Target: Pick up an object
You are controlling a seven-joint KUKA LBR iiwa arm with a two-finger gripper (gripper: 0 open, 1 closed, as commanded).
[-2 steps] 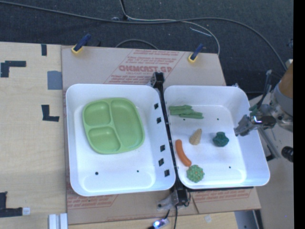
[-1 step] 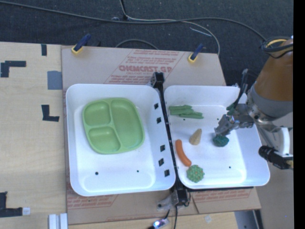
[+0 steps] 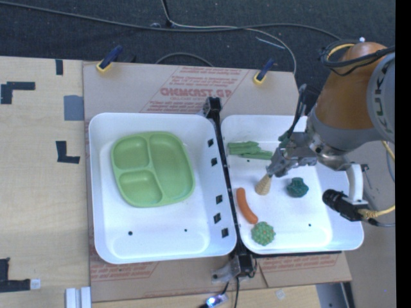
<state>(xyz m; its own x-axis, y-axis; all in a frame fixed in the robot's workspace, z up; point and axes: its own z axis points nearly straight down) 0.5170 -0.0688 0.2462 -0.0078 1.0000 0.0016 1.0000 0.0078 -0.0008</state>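
My gripper (image 3: pixel 275 170) hangs over the middle of the right bin (image 3: pixel 319 235), reaching in from the right. A small tan, cone-shaped piece (image 3: pixel 262 185) lies right at its tip, touching or nearly touching it. A flat green pod (image 3: pixel 248 149) lies just up and left of the gripper. To its right sits a dark green lump (image 3: pixel 297 187). Closer to the front are an orange sausage-shaped piece (image 3: pixel 246 206) and a light green broccoli floret (image 3: pixel 262 233).
The left bin (image 3: pixel 96 191) holds a green divided plate (image 3: pixel 152 169). A black divider with clips (image 3: pixel 220 172) runs between the bins. The arm's orange band (image 3: pixel 347 95) and a black side fitting (image 3: pixel 340 204) overhang the right bin's right side.
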